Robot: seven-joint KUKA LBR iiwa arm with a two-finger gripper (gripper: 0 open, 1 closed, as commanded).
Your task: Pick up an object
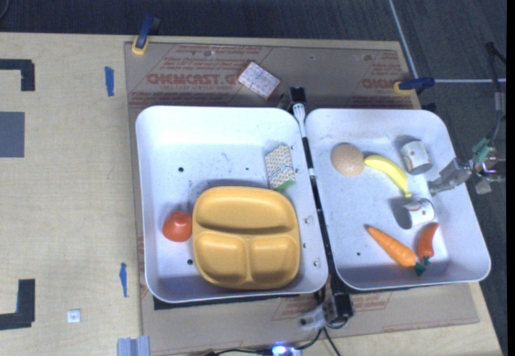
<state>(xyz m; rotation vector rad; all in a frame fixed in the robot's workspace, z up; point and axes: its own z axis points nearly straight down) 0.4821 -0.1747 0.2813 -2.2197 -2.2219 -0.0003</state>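
I'm looking down on two white bins side by side, and my gripper (451, 177) is just poking in at the right edge of the right bin (451, 270), a small metallic shape over the rim; from this angle I can't tell how it is set or whether it has hold of anything, and nothing visibly sits in it. Just beside it, inside the bin, there's a small white cup (414, 156) up near the far side, and a second white cup (418, 210) lower down, close to the gripper's tip. Between them curves a yellow banana (389, 173), its upper end next to a tan egg-shaped ball (348, 159). Nearer the front of the bin lies an orange carrot (391, 246), slanting, and right at its green end stands a red pepper (426, 241), the two touching or nearly so. Over in the left bin (161, 137), a big yellow divided tray (245, 236) takes up the front half, a red tomato (177, 226) sits just at its left edge, and a small patterned box (279, 165) leans against the wall by the divider. Beyond the bins, on the brown cardboard sheet (185, 76), a little patterned card (258, 80) lies flat, with a blue-and-yellow clamp (145, 34) at the far left corner.
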